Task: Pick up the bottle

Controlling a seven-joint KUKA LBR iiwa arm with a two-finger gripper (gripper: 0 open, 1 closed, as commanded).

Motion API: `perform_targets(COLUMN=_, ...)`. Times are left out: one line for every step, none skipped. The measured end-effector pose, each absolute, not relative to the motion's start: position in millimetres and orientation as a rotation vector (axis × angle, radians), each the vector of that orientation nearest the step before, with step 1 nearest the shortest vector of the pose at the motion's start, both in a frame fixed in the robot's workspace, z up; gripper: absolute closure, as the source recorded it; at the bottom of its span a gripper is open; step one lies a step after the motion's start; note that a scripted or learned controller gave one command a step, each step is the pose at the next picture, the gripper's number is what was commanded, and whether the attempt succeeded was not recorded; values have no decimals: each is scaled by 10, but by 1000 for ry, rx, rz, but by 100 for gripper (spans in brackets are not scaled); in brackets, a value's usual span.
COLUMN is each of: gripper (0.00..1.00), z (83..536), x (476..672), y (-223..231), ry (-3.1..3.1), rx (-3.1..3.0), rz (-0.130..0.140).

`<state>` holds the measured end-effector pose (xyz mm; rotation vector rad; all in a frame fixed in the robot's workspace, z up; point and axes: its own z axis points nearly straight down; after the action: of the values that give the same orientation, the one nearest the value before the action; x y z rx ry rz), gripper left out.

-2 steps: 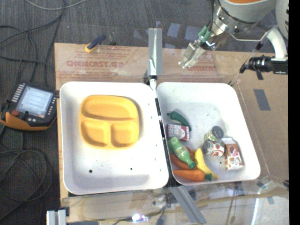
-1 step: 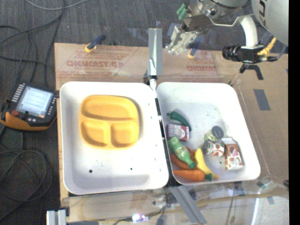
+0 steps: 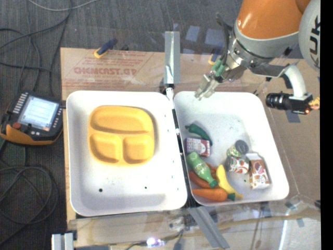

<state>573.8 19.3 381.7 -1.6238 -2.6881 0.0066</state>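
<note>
One green bottle (image 3: 202, 169) lies on its side in the right bin (image 3: 263, 110), low and toward the left wall, its cap end pointing down and right. It rests across an orange carrot-like piece (image 3: 209, 193), with a yellow banana (image 3: 225, 180) touching its cap end and a small dark red carton (image 3: 198, 146) just beside its base. It looks like a small, light plastic toy, stiff and glossy, so probably slippery and apt to roll; the safest hold would be across the fat middle of the body, jaws set at right angles to its long axis, clear of the narrow neck. Neighbours crowd both ends, so there is little room for fingers there. The gripper (image 3: 204, 90) hangs above the bin's far rim, well apart from the bottle, holding nothing; its fingertips blur together at this slant, so whether they are spread or closed cannot be told. Part of the bottle's underside is hidden against the carrot.
</note>
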Motion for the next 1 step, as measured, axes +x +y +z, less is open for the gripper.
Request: perform_targets(gripper=100, z=4326, x=6140, y=811, ry=-2719, rx=-1575, rz=3)
